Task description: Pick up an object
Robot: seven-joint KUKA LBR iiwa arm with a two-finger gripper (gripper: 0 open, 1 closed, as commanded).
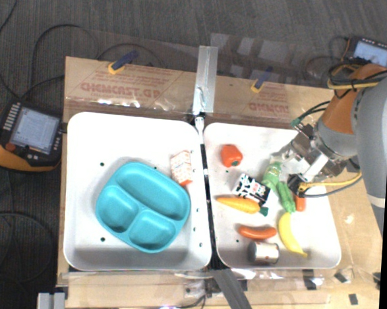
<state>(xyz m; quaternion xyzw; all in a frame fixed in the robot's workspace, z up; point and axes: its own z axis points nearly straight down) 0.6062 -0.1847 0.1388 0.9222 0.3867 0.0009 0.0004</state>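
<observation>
Red lettering reading "CHEMCAST GP" is printed, mirrored, on the brown paper-covered sheet (135, 87) behind the bins. Similar red lettering is seen at its right part but cannot be read.

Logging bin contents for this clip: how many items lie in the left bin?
2. A blue divided plate sits in the middle of the left bin, and a small carton lies by the plate's upper right edge, near the divider.

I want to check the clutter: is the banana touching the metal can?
Apart. In the camera view a strip of white bin floor shows between the banana and the can, which lies to its lower left.
</observation>
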